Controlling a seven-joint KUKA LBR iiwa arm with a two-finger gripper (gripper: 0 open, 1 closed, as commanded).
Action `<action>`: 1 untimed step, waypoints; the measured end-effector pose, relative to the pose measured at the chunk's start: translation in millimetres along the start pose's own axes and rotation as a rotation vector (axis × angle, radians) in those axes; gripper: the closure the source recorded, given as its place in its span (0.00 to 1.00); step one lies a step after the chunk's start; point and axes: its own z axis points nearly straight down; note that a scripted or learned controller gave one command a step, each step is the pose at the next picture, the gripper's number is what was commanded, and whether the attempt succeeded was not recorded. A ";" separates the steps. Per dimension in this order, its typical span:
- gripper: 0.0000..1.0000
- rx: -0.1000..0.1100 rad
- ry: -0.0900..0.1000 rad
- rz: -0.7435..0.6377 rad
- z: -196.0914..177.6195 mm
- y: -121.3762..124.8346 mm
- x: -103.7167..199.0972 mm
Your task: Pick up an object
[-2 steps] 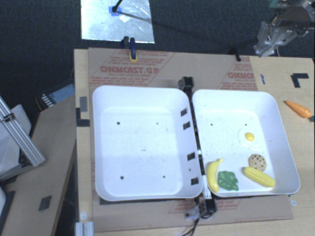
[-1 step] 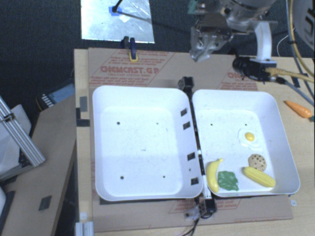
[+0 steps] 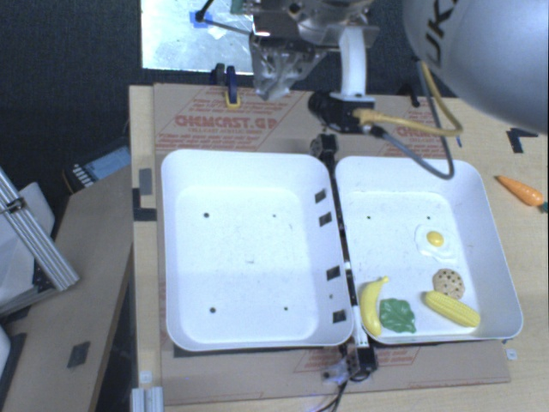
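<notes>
Overhead, the gripper [image 3: 276, 82] hangs beyond the bins' far edge, its fingers slightly parted and holding nothing. The banana [image 3: 371, 306], green leaf [image 3: 397, 315], corn [image 3: 451, 308], cookie [image 3: 448, 281] and fried egg [image 3: 435, 240] lie toward the right bin's [image 3: 390, 183] near right corner.

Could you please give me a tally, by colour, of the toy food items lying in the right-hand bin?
Yellow: 2, the banana and the corn cob
Green: 1, the leafy piece
White with a yellow yolk: 1, the fried egg
Tan: 1, the cookie
Total: 5, all in the near part of the right bin
</notes>
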 end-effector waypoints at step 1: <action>1.00 0.007 -0.006 0.018 89.9 41.4 -53.9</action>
